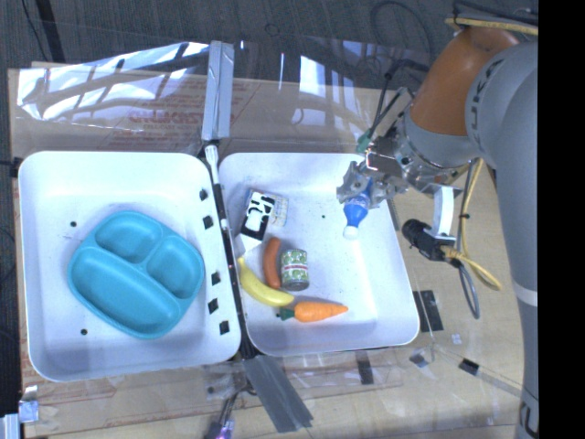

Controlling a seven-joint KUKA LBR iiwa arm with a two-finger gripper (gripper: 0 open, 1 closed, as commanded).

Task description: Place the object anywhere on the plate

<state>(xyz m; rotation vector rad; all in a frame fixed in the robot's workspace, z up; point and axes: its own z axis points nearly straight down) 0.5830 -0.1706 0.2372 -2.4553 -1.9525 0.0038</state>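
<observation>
Grey arm [498,90] with its orange band dominates the right side; we note it reaching over the right bin's far right corner. Two white bins sit side by side on the worktop [457,355]. Left bin [37,245] carries the blue plate [137,273], three compartments, lying near the bin's middle. Right bin [384,300] carries the loose items, all well apart from the plate.

We log them by size: a yellow banana [259,286] near the bin's left wall; an orange carrot [315,311] just beside the banana's tip, toward the near edge; a reddish-orange sausage-shaped piece [272,259] upright between banana and can; a small green-labelled can [294,268] touching or just beside that piece; a black-and-white carton [263,213] further back.

Gripper [358,199] hangs low at the bin's right side. A small blue-and-white bottle-like object [354,218] sits right under it, tip pointing down to the bin floor. We cannot tell whether the gripper clamps it or stands open.
</observation>
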